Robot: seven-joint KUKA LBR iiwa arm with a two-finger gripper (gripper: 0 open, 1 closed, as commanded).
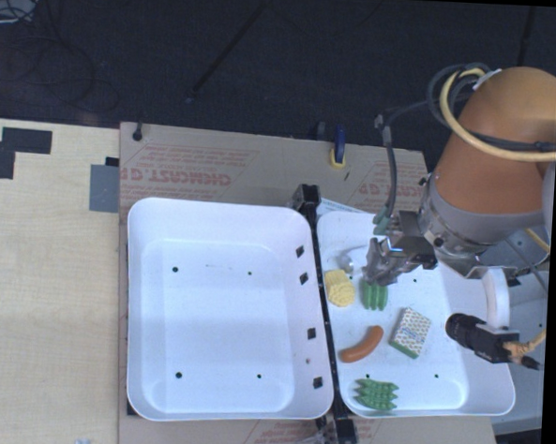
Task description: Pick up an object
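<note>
gripper: grey two-finger gripper [380,270] is lowered into right white bin [455,391], directly over small green ridged toy [375,295]
fingers: state cannot be told, tips are merged with the toy
target: green toy is judged the pick, beside yellow corn piece [341,289]
spares: orange sausage [361,344], checkered block [410,331]

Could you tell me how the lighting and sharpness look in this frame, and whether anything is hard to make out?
In the camera view, light is even and soft; the left bin shows a faint grey shading across its floor, no harsh glare. The background above the bench is dark. The image is slightly soft, so the gripper blurs into the green item beneath it, and the boxed item's print is unreadable.
</note>
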